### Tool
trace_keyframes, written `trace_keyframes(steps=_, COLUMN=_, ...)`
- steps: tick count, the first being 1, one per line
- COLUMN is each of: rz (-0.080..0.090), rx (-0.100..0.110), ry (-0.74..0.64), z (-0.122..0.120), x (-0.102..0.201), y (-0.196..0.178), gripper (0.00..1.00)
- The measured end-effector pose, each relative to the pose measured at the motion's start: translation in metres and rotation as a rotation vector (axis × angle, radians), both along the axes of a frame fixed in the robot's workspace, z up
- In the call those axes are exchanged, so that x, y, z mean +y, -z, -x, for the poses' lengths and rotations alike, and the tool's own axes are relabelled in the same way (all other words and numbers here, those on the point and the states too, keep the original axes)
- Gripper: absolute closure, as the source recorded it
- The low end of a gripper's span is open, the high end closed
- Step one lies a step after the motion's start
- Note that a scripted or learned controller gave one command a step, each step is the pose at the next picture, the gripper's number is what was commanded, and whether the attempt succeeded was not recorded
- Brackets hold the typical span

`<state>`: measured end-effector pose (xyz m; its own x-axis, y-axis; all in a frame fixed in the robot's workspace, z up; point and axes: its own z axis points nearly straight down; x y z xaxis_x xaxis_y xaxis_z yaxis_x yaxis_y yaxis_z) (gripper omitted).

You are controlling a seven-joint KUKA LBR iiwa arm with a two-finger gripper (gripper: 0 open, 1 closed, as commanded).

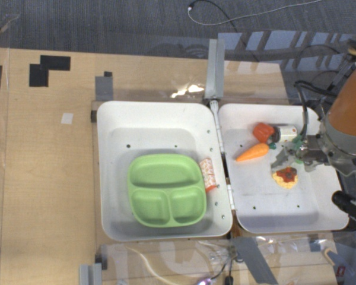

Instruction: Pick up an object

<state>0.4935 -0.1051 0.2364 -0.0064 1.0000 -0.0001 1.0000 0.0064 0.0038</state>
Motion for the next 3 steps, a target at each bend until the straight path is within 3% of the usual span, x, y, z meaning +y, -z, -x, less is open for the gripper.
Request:
trace_keyframes(steps=1, rz=0.0, rx=0.003, ry=0.099, z=-0.031, x=-0.051, y=0.084, gripper=0.0)
trace_keyframes(steps=2, rz=0.001, rx=-0.009, ry=0.041, z=-0.05, x=-0.081, y=0.146, gripper=0.0)
trace_keyframes(steps=3, rz=0.001, rx=-0.014, ry=0.04, z=-0.052, x=-0.08, y=0.135, gripper=1.0)
